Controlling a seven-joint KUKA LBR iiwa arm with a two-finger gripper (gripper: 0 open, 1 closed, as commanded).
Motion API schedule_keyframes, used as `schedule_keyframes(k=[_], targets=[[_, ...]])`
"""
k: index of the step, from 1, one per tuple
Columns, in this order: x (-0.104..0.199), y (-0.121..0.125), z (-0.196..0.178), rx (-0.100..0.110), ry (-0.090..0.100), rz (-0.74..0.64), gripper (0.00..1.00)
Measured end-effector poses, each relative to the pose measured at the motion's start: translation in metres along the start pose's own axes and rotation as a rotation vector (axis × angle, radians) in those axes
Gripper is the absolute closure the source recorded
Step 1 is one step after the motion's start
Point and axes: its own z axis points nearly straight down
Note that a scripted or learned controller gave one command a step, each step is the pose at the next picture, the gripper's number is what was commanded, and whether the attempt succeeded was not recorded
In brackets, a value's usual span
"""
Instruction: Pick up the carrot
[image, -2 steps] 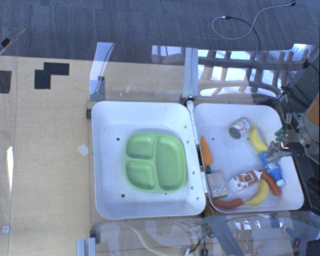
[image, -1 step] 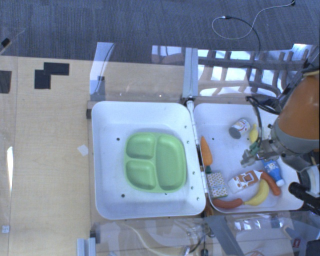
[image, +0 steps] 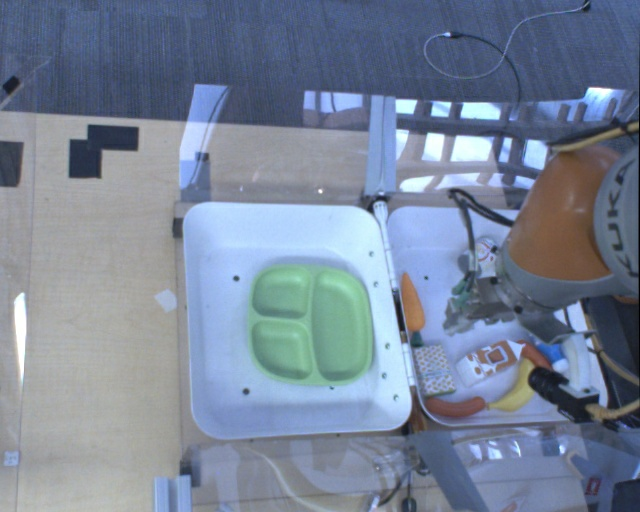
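The orange carrot (image: 412, 303) lies along the left wall of the right bin (image: 430, 240), pointing up and down in the view. My gripper (image: 463, 311) hangs low over the middle of that bin, just to the right of the carrot and apart from it. The grey arm with its orange band (image: 570, 225) covers the bin's right side and hides much of the gripper from above. Nothing shows between the gripper and the carrot.
The left bin (image: 215, 300) holds a green divided plate (image: 311, 323). Near the front of the right bin lie a checkered block (image: 432, 368), a red sausage (image: 457, 407), a banana (image: 514, 393), a small carton (image: 488, 361) and an orange-and-blue item (image: 545, 353).
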Motion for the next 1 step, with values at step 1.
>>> schedule_keyframes(k=[1], targets=[[0.0782, 0.0268, -0.0351, 0.0, 0.0, 0.072, 1.0]])
